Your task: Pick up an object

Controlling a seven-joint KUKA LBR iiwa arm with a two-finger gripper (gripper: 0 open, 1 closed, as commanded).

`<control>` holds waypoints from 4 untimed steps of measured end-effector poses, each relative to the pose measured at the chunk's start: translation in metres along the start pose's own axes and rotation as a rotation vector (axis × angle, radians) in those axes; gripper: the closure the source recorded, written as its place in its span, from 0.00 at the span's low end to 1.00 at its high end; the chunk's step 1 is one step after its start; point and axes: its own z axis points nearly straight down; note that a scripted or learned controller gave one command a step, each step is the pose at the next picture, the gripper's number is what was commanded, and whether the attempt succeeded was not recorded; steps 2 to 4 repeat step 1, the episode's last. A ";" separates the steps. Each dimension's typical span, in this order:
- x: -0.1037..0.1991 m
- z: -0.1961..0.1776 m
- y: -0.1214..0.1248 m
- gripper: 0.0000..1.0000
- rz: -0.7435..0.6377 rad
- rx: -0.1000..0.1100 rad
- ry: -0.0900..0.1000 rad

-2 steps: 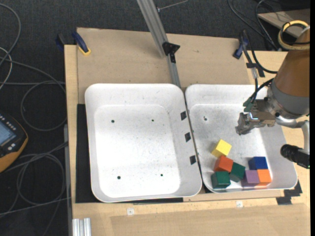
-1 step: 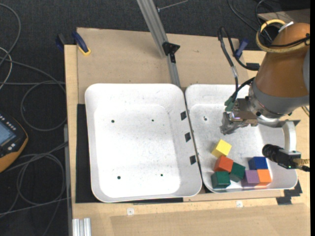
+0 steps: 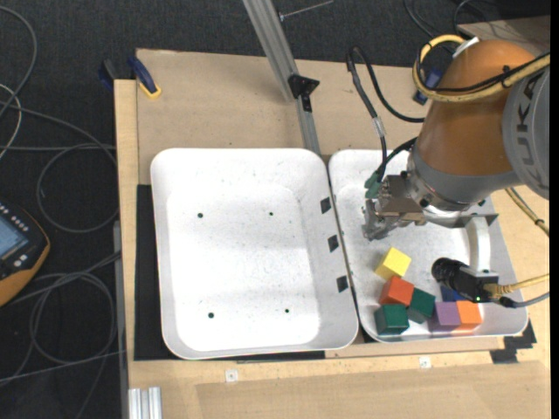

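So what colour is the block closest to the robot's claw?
Yellow block, seen in the camera view, just below the gripper.

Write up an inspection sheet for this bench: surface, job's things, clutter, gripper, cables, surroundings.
Surface: wooden bench bearing a left bin and a right bin, both white.
Job's things: yellow block, orange block, green blocks, purple block, clustered in the right bin's near end.
Clutter: nothing seen.
Gripper: gripper above the right bin, beyond the yellow block; nothing seen held.
Cables: black cable running to the wrist.
Surroundings: dark carpet with loose wires; metal pole.
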 end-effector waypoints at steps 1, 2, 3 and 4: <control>0.056 0.020 -0.004 1.00 0.000 0.004 0.000; 0.056 0.020 -0.004 1.00 0.000 0.004 0.000; 0.056 0.020 -0.004 1.00 0.000 0.004 0.000; 0.056 0.020 -0.004 1.00 0.000 0.004 0.000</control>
